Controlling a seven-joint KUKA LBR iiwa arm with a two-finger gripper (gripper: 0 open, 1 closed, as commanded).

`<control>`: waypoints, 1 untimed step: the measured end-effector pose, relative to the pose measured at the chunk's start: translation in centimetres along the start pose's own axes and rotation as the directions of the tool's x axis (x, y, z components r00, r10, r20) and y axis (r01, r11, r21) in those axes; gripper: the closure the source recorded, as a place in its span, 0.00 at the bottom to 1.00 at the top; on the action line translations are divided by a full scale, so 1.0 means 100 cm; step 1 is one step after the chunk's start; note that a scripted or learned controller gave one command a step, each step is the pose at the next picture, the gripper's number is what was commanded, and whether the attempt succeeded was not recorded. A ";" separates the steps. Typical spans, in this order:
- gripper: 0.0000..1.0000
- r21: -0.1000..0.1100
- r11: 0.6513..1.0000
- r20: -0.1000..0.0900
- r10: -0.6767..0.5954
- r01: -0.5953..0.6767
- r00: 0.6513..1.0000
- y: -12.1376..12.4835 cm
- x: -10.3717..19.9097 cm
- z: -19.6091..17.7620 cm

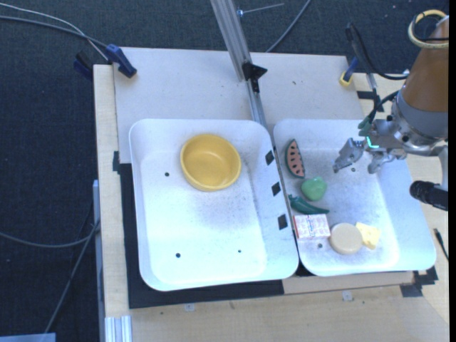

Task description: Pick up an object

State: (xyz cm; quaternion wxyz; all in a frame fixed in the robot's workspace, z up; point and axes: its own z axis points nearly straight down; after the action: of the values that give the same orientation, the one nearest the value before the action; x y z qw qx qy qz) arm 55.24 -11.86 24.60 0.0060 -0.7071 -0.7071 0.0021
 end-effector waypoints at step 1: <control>0.00 -0.003 1.000 0.000 0.000 0.000 1.000 0.001 0.000 -0.002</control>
State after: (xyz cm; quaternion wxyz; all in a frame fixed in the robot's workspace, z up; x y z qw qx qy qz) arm 55.30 -11.86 24.76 0.0048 -0.7070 -0.7072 0.0011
